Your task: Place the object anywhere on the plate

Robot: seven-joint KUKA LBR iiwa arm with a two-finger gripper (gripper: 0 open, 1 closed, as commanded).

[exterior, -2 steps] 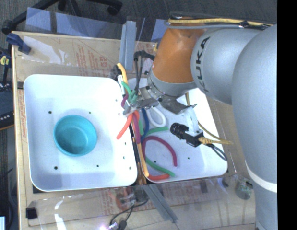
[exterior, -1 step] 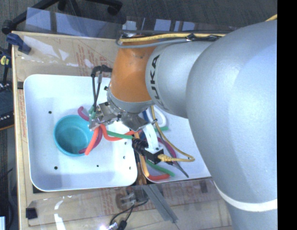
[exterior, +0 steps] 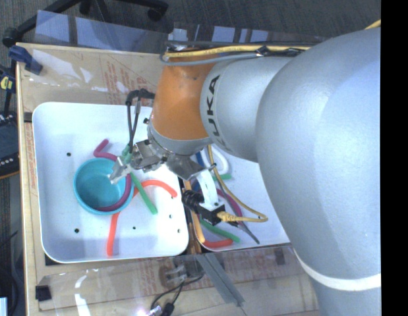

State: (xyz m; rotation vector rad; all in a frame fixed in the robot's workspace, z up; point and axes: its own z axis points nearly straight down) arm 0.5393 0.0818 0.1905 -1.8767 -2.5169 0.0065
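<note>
A round blue plate lies in the left white bin, left of centre. My gripper hangs over the plate's right rim, below the orange band of the arm. Thin bendy sticks lie around the plate: a pink one just above it, a purple one hugging its lower right rim, a green one and a red curved one to its right, and an orange one below it. I cannot make out anything held over the plate.
The right bin is mostly hidden by the arm; several coloured sticks and a yellow cable show at its near left corner. The wooden bench edge frames the bins.
</note>
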